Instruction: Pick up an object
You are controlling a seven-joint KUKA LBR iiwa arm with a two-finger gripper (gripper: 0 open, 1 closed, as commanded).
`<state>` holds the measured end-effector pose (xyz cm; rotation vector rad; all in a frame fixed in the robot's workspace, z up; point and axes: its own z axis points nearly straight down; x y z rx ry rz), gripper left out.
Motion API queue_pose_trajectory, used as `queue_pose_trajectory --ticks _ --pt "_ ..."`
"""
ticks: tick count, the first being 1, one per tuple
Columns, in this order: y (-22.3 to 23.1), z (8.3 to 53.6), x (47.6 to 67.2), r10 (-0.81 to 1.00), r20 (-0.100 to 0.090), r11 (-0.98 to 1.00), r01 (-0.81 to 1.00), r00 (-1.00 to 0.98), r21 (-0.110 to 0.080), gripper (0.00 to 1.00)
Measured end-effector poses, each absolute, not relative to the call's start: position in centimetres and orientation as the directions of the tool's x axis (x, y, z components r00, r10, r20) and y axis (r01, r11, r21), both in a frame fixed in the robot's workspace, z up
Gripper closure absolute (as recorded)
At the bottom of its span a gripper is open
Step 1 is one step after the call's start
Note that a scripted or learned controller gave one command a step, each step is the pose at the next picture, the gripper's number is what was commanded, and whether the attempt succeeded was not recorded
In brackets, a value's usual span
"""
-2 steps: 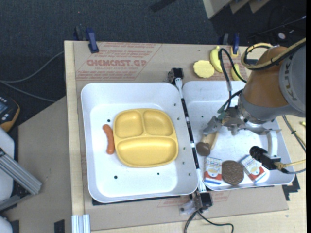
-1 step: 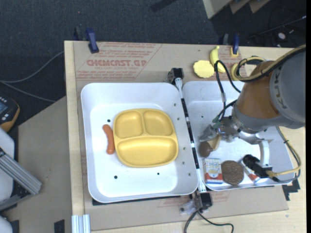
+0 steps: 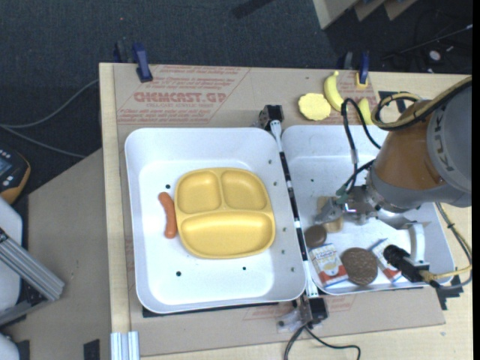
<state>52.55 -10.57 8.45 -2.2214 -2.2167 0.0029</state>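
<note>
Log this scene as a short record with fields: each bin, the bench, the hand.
left bin: yellow divided plate; orange sausage along its left side
right bin: large brown disc, small brown disc, small packet
bench: banana, yellow round piece, behind right bin
hand: in right bin, near small brown disc

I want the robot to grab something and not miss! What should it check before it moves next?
1. Things to grab in the right bin: ok, a brown disc and a small packet lie there.
2. The gripper above that bin: ok.
3. Anything held in the gripper: cannot tell.
4. Room around the disc: not ok, the packet lies close beside it.
5. The sausage within reach: cannot tell; it lies in the left bin, beside the yellow plate.
</note>
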Motion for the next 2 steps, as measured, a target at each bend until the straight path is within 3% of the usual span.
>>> queue_pose_trajectory --ticks 1,2 --pt "-10.5 9.5 52.6 1.000 0.001 -0.001 1.000 0.001 -0.001 1.00" --pt "-4.4 19.1 57.8 1.000 0.001 0.009 1.000 -0.009 0.014 1.00"
